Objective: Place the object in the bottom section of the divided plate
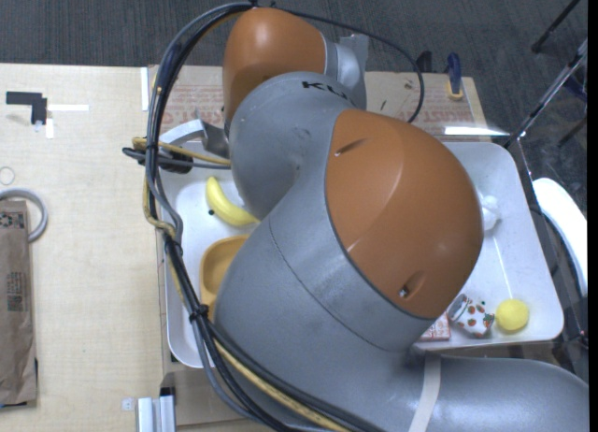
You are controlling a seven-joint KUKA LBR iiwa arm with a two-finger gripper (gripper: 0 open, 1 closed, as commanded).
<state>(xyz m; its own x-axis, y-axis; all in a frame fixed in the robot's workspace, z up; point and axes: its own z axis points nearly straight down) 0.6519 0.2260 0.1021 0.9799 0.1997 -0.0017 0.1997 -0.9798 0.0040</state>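
Filling the middle of the frame, the grey and orange arm (374, 262) hides most of both bins, so whether its hand is apart or together cannot be told. At centre left, a banana (224, 204) lies in the left bin (179, 327), just above an orange plate (220, 266) whose sections are covered. At lower right, a yellow ball (511, 315) sits beside a spotted toy (472, 318) in the right bin (523, 234). The tabletop (84, 140) spreads to the left.
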